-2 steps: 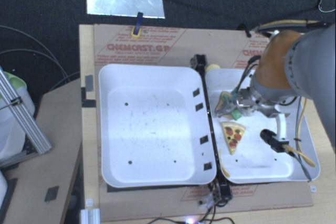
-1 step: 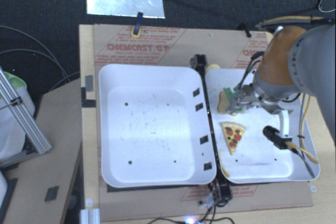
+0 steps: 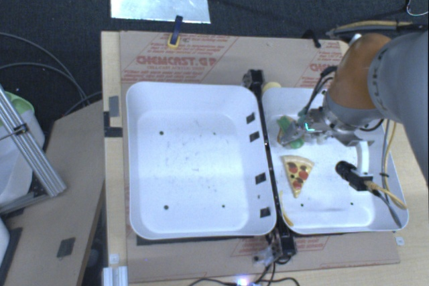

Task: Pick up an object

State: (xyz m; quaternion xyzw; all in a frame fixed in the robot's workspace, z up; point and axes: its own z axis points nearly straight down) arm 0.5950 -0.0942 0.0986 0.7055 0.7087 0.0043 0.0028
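Observation:
In the right bin (image 3: 335,214) a toy pizza slice (image 3: 297,173) lies flat near the left wall, its tip pointing to the front. Just behind it sits a small green object (image 3: 287,124). My gripper (image 3: 293,137) hangs low over the bin's left half, right at the green object and just behind the pizza slice. Whether anything sits between its fingers is hidden by the wrist. The grey arm with its orange band (image 3: 355,80) reaches in from the right.
The left bin (image 3: 144,211) lies beside the right one, with a black divider (image 3: 263,144) between them. A pale round thing (image 3: 271,86) rests at the right bin's back left corner. Both bins sit on a cardboard sheet (image 3: 194,57).

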